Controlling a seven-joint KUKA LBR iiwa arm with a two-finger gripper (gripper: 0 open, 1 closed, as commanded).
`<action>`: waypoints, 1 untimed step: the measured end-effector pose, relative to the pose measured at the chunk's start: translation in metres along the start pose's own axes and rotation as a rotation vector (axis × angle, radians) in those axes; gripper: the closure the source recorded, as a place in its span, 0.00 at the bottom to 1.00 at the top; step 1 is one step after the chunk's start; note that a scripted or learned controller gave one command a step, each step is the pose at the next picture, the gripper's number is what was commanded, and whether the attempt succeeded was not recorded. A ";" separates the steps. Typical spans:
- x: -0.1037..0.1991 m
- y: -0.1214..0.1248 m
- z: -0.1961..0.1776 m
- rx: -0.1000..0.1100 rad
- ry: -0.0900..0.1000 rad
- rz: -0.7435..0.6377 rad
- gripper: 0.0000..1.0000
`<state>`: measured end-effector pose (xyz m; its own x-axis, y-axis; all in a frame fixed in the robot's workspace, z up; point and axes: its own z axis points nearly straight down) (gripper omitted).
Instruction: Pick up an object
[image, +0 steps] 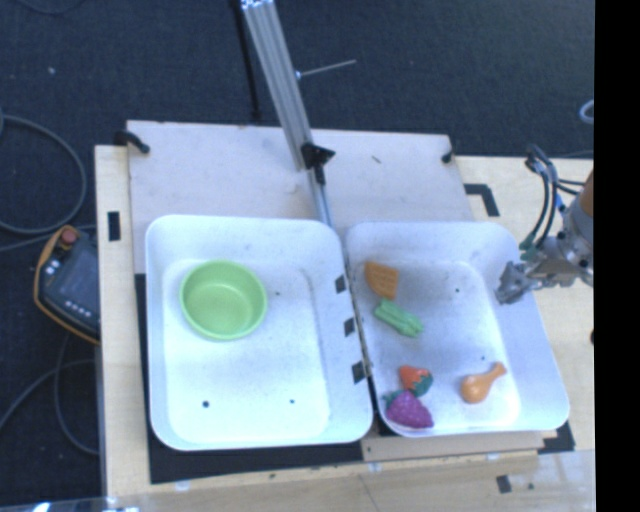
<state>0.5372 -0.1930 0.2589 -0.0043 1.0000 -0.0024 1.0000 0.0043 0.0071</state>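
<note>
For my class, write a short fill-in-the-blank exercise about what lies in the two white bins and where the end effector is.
1. The green bowl sits in the ______ bin as the camera sees it.
2. The purple grapes lie at the right bin's near ______ corner.
3. The end effector is above the right bin's ______ rim.
4. The orange drumstick lies to the ______ of the grapes.

Missing words: left; left; right; right

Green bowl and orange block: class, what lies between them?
In the camera view, between the green bowl and the orange block lie bare white floor of the left bin and the two bins' adjoining rims. No toys sit there.
</note>
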 end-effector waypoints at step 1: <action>0.052 0.007 -0.009 0.002 0.003 -0.004 1.00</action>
<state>0.5439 -0.1412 0.2677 -0.0086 1.0000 0.0002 1.0000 0.0086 0.0050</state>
